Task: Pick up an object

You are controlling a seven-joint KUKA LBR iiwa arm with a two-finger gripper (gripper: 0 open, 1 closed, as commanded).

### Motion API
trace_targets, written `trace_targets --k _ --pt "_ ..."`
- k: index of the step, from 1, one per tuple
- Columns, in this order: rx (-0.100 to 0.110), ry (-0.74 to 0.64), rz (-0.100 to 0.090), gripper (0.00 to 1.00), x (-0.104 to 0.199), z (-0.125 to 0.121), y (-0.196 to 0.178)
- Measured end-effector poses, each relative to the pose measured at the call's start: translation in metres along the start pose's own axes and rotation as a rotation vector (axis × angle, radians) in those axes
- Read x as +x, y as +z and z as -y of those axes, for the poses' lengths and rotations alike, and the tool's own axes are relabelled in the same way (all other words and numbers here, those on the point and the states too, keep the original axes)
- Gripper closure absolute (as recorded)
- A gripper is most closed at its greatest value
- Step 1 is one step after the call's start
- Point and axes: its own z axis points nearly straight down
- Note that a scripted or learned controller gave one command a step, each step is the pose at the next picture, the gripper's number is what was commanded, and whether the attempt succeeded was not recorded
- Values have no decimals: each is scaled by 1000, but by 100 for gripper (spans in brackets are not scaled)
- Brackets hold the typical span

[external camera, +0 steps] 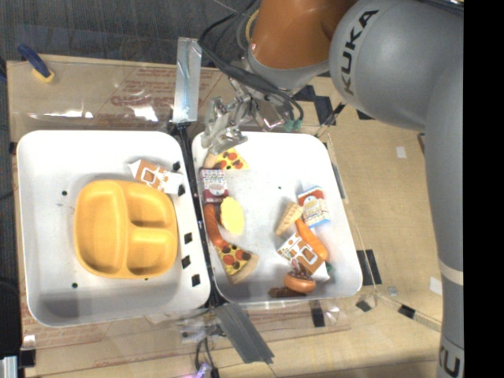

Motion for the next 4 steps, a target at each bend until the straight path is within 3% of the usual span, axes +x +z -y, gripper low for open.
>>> trace_targets --k 1,2,3,4 --pt "-4 -147 -4 100 -19 -103 66" --pt "0 4 3 100 -62 -150 31" --pt "0 -12 3 100 -85 -207 21" --pt "1 244 -2 100 -51 -227 27"
